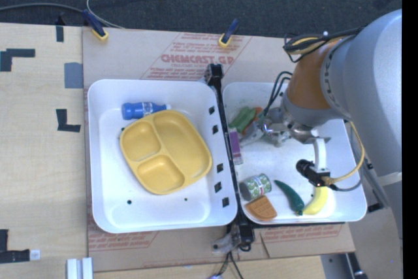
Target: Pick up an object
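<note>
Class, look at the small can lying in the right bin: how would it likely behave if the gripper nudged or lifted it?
The can lies on its side, so a push would probably roll it. Its round, shiny wall looks smooth and may slip between fingers. It seems rigid, so unlikely to squash.

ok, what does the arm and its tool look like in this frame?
The arm is bulky, rounded and light grey, with an orange band above the wrist. Yellow and black cables run along it near the band and loop down its lower side. The tool is small, metallic grey and dark.
</note>
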